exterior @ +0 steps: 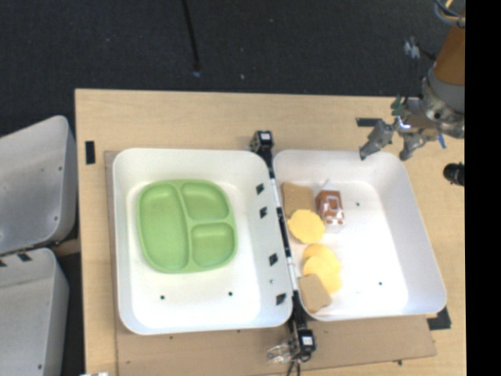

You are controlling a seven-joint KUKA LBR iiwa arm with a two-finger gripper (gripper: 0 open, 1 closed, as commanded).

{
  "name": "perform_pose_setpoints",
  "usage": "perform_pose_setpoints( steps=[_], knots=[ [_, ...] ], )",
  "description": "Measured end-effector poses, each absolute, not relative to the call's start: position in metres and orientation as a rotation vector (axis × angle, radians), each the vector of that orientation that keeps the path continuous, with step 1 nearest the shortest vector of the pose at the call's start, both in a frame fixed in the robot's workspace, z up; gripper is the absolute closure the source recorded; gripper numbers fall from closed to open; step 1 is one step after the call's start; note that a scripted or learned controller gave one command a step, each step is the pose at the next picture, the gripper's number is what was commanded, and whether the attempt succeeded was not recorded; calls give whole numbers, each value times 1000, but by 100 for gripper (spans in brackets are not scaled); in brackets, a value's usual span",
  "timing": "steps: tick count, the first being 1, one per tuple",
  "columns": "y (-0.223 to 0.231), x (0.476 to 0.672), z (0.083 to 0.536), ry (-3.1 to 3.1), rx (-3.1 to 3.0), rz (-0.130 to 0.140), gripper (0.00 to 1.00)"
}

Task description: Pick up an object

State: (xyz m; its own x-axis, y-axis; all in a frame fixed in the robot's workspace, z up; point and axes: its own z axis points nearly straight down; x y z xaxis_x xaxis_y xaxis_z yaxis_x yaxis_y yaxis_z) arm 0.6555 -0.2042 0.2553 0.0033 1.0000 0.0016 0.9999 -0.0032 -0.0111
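Note:
The right bin [391, 233] holds several small food-like items along its left side: a tan square piece [295, 197], a brown wrapped block [329, 207], a yellow round piece [306, 226], two more yellow rounds [322, 265] and a tan wedge [315, 293]. My gripper [389, 146] hangs over the bin's far right corner, above and to the right of those items. Its two grey fingers are spread apart with nothing between them.
The left bin [125, 288] carries a green divided tray [188, 225]. Black clips run down the seam between the bins [275, 233]. A grey panel [31, 186] stands off the bench at the left. The arm's orange band [448, 57] is at the upper right.

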Motion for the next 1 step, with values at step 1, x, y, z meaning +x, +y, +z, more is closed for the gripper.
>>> perform_pose_setpoints(
  steps=[1],
  knots=[
    [-204, 658, 264, -2223, -2224, 0, 0]
  ],
)
